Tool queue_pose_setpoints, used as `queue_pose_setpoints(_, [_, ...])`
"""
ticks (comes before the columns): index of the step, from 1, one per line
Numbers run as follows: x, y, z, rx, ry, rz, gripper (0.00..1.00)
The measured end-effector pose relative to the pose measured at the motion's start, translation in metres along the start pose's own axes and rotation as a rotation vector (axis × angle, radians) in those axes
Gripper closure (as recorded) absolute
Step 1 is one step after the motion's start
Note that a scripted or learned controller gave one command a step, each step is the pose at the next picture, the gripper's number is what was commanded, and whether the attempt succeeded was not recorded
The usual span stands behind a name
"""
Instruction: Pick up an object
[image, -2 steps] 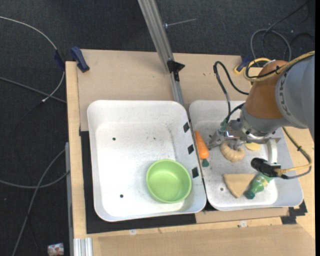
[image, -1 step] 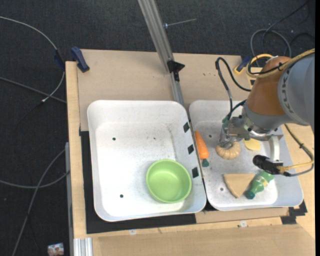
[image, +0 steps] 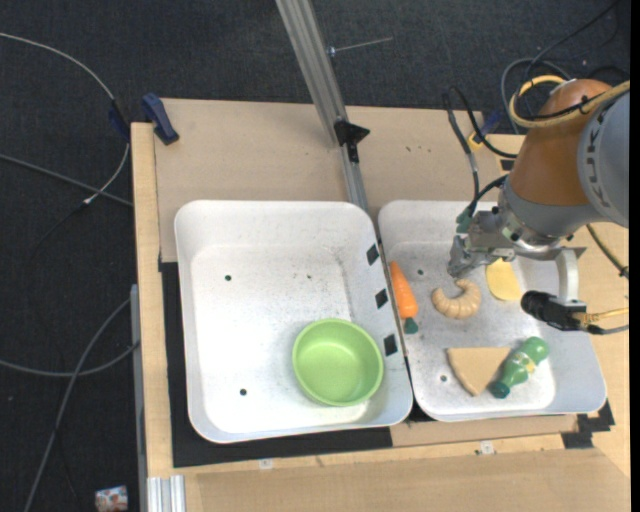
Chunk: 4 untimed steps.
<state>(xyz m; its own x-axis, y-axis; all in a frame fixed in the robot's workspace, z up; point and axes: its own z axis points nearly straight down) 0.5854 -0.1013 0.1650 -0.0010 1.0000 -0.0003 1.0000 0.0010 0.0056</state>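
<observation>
While its grip state cannot be told, end effector (image: 462, 268) above curved, ridged tan croissant (image: 457, 301).

Two white bins are sitting on a light brown bench (image: 250, 150). The left bin (image: 250, 250) is showing tiny dark specks on its white floor. A light green bowl (image: 338, 361) is lying in it. In the right bin (image: 580, 385), an orange carrot (image: 402, 289) is showing a green tip. A curled tan shrimp-like toy (image: 457, 300) is looking pale beige. A yellow piece (image: 504, 281), a tan wedge (image: 474, 368) and a green bottle (image: 519, 366) are lying there too. The arm (image: 560, 150) is showing orange and grey.
</observation>
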Motion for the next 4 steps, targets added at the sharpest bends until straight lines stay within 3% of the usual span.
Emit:
queue_pose_setpoints(3, [0.001,0.002,-0.119,0.002,0.0,0.001,1.0])
queue_pose_setpoints(4, [0.052,0.013,-0.121,0.005,0.001,-0.003,1.0])
